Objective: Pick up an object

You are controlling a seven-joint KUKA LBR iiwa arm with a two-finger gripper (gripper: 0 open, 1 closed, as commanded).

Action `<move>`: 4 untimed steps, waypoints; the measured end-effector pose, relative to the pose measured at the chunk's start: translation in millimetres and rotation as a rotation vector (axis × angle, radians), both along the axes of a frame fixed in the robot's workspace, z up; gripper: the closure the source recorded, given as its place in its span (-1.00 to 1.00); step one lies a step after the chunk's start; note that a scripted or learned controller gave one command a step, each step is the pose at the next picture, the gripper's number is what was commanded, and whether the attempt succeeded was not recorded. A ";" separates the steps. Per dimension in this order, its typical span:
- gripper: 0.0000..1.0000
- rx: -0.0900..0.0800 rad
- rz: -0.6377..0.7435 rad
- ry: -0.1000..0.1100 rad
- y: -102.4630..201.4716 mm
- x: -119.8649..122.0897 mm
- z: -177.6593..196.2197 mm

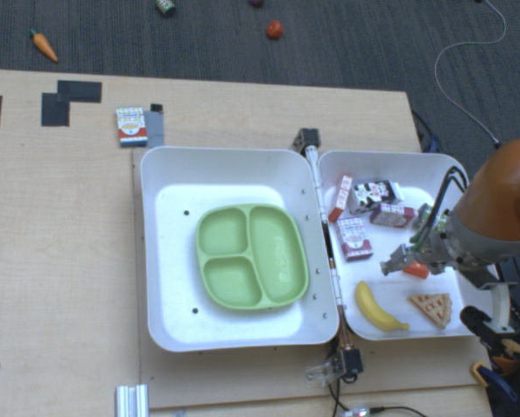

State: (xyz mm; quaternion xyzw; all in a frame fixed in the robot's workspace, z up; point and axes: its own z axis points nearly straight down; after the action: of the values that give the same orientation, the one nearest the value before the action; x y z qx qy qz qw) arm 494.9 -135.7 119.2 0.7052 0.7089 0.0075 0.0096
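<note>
My gripper hangs low inside the right bin, near its right side. A small red-orange object lies right at the gripper's tip, partly covered by it. A yellow banana lies in front of it by the bin's near wall. A triangular pizza slice sits to the banana's right. Behind the gripper lie small red-and-white cartons and dark packets. The orange-banded arm covers the bin's right edge.
The left bin holds a green three-part plate. A small carton stands on the bench behind that bin, beside black tape patches. A carrot and small toys lie on the floor beyond.
</note>
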 end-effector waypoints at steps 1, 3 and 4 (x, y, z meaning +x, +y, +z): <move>-1.00 0.000 -0.003 0.015 45.3 -5.8 -32.3; -1.00 0.000 -0.001 0.009 46.1 -3.5 -21.0; -1.00 0.000 -0.004 0.016 50.5 -6.0 -32.1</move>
State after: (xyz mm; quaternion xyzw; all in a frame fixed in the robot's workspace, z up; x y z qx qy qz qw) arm 488.9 -85.1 87.0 0.7067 0.7074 0.0022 0.0040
